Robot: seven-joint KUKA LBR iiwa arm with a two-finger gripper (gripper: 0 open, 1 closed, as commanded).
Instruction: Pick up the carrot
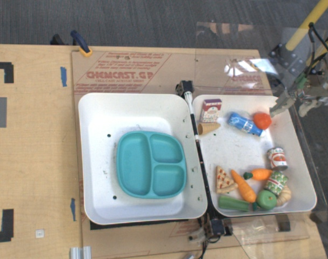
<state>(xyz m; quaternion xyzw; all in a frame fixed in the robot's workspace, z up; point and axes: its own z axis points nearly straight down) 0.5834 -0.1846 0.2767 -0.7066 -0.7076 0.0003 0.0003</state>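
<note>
In the right white bin (309, 190), I saw the orange plastic carrot (243, 185) lying diagonally near the front edge, well forward of my tool (280, 106), whose opening I could not tell.

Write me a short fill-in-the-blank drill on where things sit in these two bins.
1. The teal divided plate lies in the ____ bin as the camera sees it.
2. The plate has ____ compartments.
3. The carrot lies beside the ____ slice in the right bin.
4. The gripper is at the right bin's ____ corner, near the red ball.

Missing words: left; three; pizza; far right
</note>
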